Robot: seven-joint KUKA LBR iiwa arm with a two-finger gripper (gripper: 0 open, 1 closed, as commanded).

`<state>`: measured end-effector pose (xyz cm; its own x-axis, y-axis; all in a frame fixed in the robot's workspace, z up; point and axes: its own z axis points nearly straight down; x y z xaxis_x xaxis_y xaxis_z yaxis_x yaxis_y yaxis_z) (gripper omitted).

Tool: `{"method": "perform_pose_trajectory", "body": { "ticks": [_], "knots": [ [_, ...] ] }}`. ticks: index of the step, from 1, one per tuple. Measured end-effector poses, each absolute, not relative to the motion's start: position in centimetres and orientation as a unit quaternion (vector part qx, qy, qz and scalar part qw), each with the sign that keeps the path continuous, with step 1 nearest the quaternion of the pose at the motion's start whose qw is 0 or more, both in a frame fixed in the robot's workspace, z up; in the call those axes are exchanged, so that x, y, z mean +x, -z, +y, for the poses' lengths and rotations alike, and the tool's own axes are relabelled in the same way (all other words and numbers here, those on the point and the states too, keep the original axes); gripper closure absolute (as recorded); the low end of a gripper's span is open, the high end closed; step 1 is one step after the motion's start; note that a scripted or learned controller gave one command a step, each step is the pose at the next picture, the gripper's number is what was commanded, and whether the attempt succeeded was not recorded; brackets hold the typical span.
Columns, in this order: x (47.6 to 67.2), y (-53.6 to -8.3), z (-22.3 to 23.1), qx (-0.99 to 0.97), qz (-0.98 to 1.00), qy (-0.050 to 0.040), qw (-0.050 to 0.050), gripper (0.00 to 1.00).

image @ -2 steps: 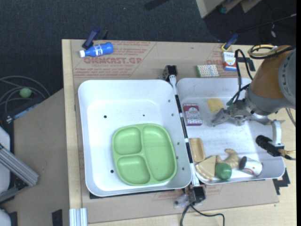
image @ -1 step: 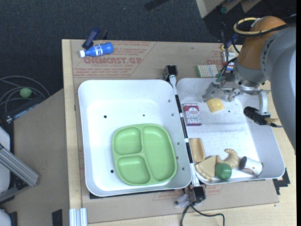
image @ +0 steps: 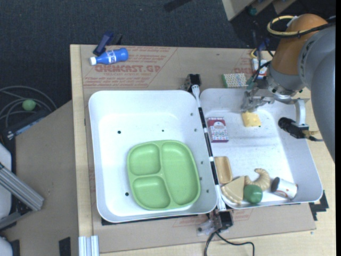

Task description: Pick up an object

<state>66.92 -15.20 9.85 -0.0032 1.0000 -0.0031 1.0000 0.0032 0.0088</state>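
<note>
1. Dark carpet round a pale bench [image: 138,68] w/ two white bins on it. You're working the right bin [image: 266,148], and the arm [image: 293,52] reaches in from 3 o'clock.
2. Gripper [image: 250,104] sits low at that bin's 12 o'clock end, right at the upper edge of a yellow block [image: 251,120]. Touching it or just above? Can't tell from this angle.
3. Spread or pressed together, can't tell either, since the wrist hides it. Nothing seen pinched.
4. My read: you're at the approach step and the grasp isn't made yet. Yellow block looks like the pick. It lies flat on the bin floor at the gripper's 6 o'clock.
5. Next move, prob.: centre over the block, come down astride it, close, then lift straight. It's small and flat, so a shallow grip may slip off.
6. Neighbours: a red-and-white box [image: 217,129] at the block's 9 o'clock, by the divider and apart from the block, shouldn't interfere. Bin's back wall is close at 12, so watch that.
7. Clutter at the bin's 6 o'clock: tan block [image: 222,168], green ball [image: 253,195] and white cup [image: 286,188], bunched together and well apart from you.
8. Left bin [image: 106,143] holds a green divided plate [image: 162,174], and a blue bottle [image: 109,56] lies on the bench at 11 o'clock. Both out of play.
</note>
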Motion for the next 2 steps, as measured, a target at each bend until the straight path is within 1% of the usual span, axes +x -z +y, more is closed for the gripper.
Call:
{"method": "perform_pose_trajectory", "body": {
  "ticks": [1, 2],
  "knots": [
    [66.8, -9.6, -15.2, 0.706, 0.708, -0.0005, 0.002, 0.0],
    [65.0, -8.5, -16.5, 0.707, 0.707, 0.0007, -0.001, 0.0]
  ]
}}
